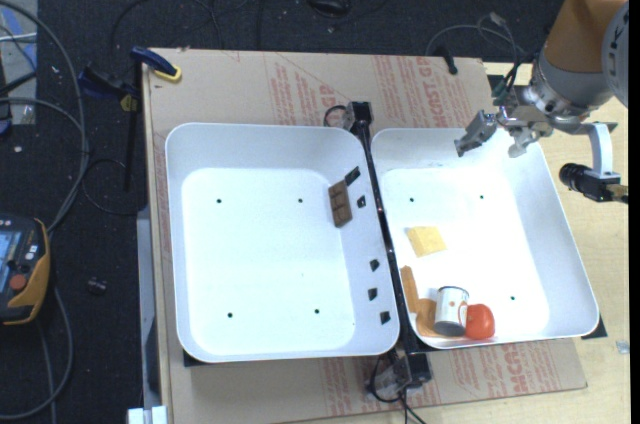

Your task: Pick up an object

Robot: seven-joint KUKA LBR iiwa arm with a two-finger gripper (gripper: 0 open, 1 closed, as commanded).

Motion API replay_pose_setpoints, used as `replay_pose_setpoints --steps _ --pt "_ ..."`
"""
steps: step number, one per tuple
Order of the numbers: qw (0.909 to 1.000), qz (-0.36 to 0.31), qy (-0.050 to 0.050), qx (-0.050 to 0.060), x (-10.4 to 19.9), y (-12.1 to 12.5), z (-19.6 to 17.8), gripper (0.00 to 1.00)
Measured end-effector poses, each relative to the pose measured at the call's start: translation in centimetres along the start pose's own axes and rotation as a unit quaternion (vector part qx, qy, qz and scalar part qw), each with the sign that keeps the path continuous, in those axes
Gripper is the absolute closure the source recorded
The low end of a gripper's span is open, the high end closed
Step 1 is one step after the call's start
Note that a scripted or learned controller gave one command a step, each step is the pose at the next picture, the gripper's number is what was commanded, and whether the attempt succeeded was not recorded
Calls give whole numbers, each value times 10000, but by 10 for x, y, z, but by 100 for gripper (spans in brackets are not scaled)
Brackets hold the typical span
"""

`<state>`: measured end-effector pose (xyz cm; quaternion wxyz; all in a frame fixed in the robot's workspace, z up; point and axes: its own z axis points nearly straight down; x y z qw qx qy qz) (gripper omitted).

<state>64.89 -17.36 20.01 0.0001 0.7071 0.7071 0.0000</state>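
In the right bin [520, 212] lie a flat yellow square [426, 240], a white mug [451, 310], a red ball [480, 321] touching the mug, and an orange stick [414, 297] along the bin's left wall. A brown block [341, 205] rests against the right wall of the left bin [260, 242]. My gripper [496, 137] hangs over the far edge of the right bin, well above and behind these objects, its two fingers spread apart with nothing between them.
A black divider with clips [375, 212] runs between the bins. Both bins sit on a cardboard sheet [300, 82]. Cables and a blue-yellow clamp [155, 64] lie beyond the bench's far edge.
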Motion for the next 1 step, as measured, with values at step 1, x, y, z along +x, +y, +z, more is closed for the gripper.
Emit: replay_pose_setpoints --steps 1 --pt "10000 0 0 0 0 0 0 0"
